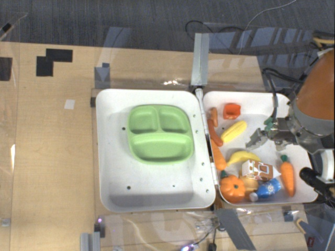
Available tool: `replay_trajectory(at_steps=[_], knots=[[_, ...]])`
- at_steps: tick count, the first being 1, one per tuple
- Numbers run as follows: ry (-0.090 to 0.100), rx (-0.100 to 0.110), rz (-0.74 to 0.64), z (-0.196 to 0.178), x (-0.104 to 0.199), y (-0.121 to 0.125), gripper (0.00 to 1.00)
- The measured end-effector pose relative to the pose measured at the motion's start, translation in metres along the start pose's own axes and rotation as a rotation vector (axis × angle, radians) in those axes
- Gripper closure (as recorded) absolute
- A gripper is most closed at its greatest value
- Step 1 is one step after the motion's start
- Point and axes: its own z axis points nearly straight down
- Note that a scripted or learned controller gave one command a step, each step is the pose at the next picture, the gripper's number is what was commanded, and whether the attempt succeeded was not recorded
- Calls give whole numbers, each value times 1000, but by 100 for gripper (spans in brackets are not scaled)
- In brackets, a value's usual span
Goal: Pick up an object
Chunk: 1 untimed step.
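The right bin [261, 101] holds several toy foods. An orange-red block [232, 110] and a yellow corn cob [234, 131] lie at the back, with a sausage [213, 124] along the left wall. A banana [244, 157], a small printed carton [256, 170], a pumpkin [233, 188], a blue bottle [268, 189] and a carrot [287, 177] crowd the front. My gripper [268, 140] hangs over the bin's bare middle, right of the corn and above the carton. It is open, with nothing between its fingers.
The left bin [112, 156] carries a green divided plate [159, 133]. A metal divider post [200, 61] stands behind the seam between the bins. The arm's orange band [320, 95] covers the right bin's far right side.
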Motion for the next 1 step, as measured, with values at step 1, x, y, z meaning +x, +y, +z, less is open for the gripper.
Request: replay_trajectory(at_steps=[1], knots=[[-1,-2,38,147,-2,35,0]])
